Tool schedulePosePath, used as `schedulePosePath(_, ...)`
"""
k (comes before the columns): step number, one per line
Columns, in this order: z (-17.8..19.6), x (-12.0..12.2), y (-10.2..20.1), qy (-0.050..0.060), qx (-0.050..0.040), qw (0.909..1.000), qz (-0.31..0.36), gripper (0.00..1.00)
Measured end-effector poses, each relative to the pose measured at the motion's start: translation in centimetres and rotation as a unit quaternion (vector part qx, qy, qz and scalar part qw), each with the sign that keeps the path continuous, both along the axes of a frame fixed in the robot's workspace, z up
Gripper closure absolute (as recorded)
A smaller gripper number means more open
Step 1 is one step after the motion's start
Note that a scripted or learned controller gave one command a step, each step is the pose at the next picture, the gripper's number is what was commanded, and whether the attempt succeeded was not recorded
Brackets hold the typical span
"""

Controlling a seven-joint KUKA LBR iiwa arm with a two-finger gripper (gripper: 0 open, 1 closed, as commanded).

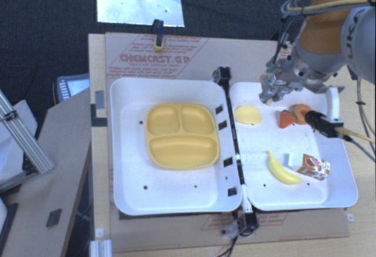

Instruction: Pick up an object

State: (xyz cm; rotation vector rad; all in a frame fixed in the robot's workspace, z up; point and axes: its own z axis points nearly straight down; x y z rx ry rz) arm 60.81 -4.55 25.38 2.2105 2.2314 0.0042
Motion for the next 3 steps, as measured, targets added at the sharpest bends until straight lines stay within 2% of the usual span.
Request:
schedulePosePath(2,-1.9,2.3,9.6,0.0,-0.0001,1.0,0.0,1.0)
schedulePosePath(3,-1.4,2.3,15.1,0.0,0.0004,1.0,0.0,1.0)
